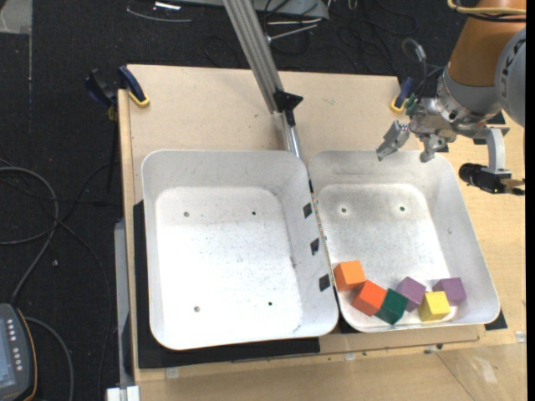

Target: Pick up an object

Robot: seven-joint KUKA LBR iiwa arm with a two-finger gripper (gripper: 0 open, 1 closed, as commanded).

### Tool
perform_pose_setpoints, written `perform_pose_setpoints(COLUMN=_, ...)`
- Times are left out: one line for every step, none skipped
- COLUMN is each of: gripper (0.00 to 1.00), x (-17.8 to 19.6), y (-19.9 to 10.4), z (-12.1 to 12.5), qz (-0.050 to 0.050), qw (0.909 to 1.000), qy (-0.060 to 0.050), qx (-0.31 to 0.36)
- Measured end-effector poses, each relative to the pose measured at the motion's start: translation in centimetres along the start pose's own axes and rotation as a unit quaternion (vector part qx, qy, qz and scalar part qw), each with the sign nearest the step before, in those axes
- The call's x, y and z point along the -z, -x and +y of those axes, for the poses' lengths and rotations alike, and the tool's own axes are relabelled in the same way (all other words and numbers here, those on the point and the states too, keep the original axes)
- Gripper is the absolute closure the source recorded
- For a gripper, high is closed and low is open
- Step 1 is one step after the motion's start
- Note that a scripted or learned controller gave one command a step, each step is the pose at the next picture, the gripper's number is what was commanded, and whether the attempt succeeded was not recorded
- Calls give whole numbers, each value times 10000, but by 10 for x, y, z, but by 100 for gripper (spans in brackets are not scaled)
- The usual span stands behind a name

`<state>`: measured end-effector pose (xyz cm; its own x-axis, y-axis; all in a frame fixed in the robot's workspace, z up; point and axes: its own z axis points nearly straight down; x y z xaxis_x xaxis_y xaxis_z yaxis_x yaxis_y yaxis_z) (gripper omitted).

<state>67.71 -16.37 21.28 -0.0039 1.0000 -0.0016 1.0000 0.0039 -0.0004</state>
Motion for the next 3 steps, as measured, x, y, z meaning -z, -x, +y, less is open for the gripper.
perform_pose_setpoints(gripper=0, x=-85, y=45, z=-58, qz=7, qw=10000, qy=-50, qx=-49)
perform_pose_setpoints(gripper=0, x=-119, y=-23, z=-77, qz=21, qw=10000, qy=-17, qx=14)
perform_pose_setpoints(gripper=0, x=-115, y=55, z=4, qz=29, qw=10000, qy=-11, qx=-19)
